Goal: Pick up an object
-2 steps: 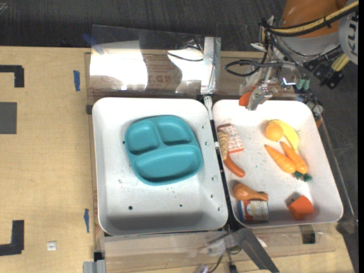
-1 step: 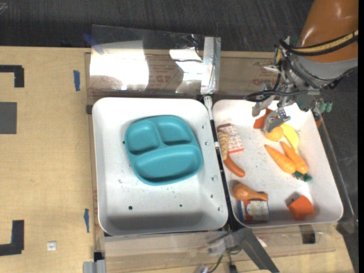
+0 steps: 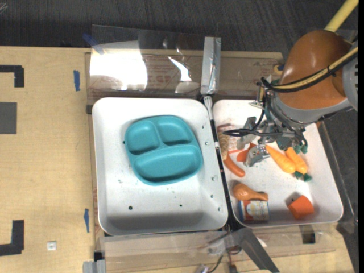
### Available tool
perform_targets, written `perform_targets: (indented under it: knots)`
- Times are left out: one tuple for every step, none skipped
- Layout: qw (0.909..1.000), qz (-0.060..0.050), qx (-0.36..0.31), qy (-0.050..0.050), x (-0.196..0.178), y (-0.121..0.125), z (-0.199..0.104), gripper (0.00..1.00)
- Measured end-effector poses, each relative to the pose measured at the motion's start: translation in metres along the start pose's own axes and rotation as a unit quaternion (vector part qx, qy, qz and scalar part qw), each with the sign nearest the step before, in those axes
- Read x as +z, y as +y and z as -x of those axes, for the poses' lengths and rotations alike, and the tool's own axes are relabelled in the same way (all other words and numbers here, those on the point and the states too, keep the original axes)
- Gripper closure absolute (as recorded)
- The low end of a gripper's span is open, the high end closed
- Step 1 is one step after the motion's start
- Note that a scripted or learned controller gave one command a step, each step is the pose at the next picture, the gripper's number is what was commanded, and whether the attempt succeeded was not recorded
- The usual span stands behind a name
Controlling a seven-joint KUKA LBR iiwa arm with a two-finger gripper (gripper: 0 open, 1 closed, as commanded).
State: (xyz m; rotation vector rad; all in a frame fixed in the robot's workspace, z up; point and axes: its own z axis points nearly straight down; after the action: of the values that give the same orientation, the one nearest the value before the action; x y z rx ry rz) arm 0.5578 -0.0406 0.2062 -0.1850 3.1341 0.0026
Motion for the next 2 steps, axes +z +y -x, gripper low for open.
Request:
perform_targets:
  knots:
    - [0.9966,0.0,0.082,-0.004,-0.034,0.017,0.058,1.0]
    - [0.9978,0.0,0.066,-0.004,-0.046,0.04,0.102,1.0]
